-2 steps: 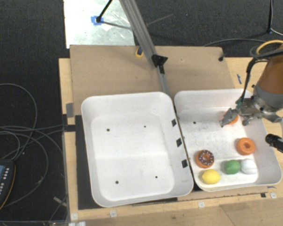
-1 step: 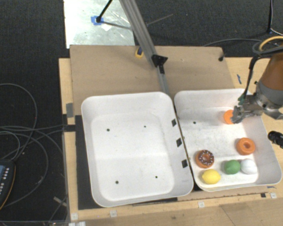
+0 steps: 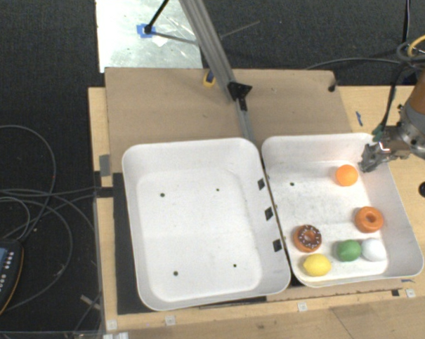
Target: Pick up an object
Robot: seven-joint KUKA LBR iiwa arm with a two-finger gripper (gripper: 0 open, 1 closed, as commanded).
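Nothing has been lifted so far, as far as the view shows: all six small things lie on the floor of the right bin (image 3: 393, 192), so the whole pick is left to do. Nearest the front edge are the yellow lemon (image 3: 316, 265), the green ball (image 3: 348, 251) beside it and the white ball (image 3: 373, 249), which touches the green one or very nearly so. Just behind them sit the chocolate-glazed doughnut (image 3: 308, 238) with sprinkles, on the left, and the plain orange-brown doughnut (image 3: 369, 219), on the right. Farther back, apart from the rest, is the orange ball (image 3: 346, 175), which I judge the likeliest target because the gripper (image 3: 370, 158) hangs just beside it, over the bin's right rim, at the end of the grey arm (image 3: 414, 125). The jaws are too small and dark here to tell how far apart they stand, and I see nothing between them. The left bin (image 3: 141, 224) shows a bare white floor with a few dark dots. Both bins rest on a light wooden bench (image 3: 160, 104), with black clips along the seam between them. Beyond, a slanted grey metal pole (image 3: 210, 42) crosses the bench, and the surrounding floor is dark carpet (image 3: 39, 60) with loose black cables and a handheld pendant (image 3: 2, 269) at the left.
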